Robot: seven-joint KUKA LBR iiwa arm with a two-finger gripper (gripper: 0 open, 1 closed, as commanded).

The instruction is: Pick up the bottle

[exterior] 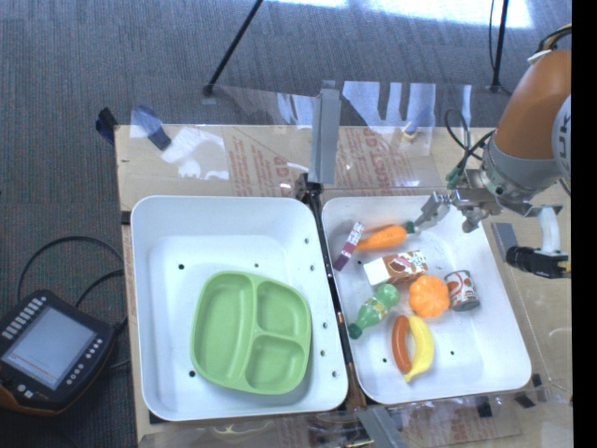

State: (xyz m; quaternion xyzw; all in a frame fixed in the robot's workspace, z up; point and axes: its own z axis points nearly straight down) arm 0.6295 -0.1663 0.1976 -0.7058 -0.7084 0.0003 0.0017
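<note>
One bottle (pixel 373 310), one banana (pixel 421 347), one can (pixel 461 290).

Arm (pixel 534 110) cut off at right frame edge above orange band. Gripper (pixel 437 209) small and blurred; finger state indeterminate. Label on can (pixel 461 290) too small to read. Tripod legs (pixel 244 28) cropped at top edge.

Two bins side by side mid-frame. Left bin (pixel 159 222) holds a divided plate (pixel 252 343), lower centre. Right bin (pixel 485 343): carrot (pixel 382 239) upper left, carton (pixel 396 268) below it, bottle (pixel 373 311) lower left of carton, pumpkin (pixel 429 296) right of bottle, can (pixel 461 290) right of pumpkin, banana (pixel 421 347) and sausage (pixel 401 342) lowest. Gripper (pixel 446 208) over right bin's upper edge.
</note>
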